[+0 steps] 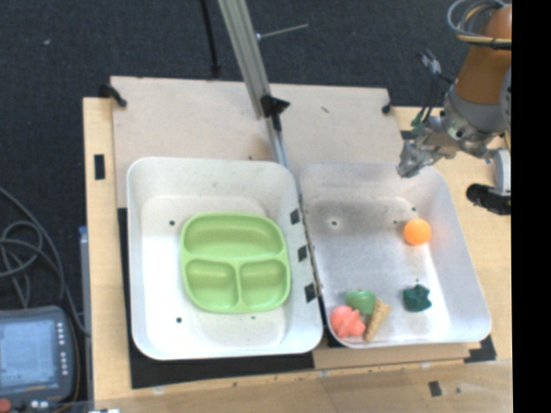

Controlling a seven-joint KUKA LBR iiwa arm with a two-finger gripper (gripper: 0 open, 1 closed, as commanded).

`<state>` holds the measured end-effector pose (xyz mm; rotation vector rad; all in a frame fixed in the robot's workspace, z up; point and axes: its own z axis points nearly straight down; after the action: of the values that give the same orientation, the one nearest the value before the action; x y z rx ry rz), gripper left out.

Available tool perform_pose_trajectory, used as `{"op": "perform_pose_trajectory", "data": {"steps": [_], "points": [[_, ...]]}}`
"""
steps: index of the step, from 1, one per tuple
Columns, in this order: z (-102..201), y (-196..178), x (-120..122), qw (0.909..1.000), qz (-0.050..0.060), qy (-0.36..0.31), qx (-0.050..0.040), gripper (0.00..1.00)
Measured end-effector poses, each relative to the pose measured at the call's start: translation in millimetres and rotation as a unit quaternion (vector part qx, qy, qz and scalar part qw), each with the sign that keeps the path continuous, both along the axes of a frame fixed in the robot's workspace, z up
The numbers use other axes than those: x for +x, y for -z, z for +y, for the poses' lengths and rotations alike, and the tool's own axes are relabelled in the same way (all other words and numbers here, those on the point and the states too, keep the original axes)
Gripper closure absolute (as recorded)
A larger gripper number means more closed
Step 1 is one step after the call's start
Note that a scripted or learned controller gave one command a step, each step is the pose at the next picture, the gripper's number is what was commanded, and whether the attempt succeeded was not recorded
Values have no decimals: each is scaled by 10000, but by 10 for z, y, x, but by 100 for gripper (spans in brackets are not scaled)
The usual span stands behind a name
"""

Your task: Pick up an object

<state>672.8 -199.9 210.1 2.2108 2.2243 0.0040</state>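
Two white bins on the tabletop [99,231], arm in from the right.

Landmark: orange ball [417,231], right bin [461,256]. Far left of it, green divided plate [234,261] in the left bin [155,196]. Below-left: pink toy [346,321], green piece [362,300], tan cone [378,319]. Below: dark green toy [417,298]. Above: hand [411,163] over the bin's rear edge, holding nothing; finger state — cannot tell.

**No readable text**

Nothing legible stands on either white bin [215,175], the green divided tray [234,261], or the bench [99,231]. The small screen [30,351], well away from the gripper, is too blurred to read.
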Motion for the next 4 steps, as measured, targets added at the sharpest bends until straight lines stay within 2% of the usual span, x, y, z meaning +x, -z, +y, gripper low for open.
{"op": "perform_pose_trajectory", "data": {"steps": [1,2,3,4], "points": [[525,41,-197,10000,27,4,9,100],[1008,-121,-319,10000,18,-3,19,100],[1504,-55,-491,10000,31,-1,16,100],[1909,-79,-702,10000,30,-1,18,100]]}}
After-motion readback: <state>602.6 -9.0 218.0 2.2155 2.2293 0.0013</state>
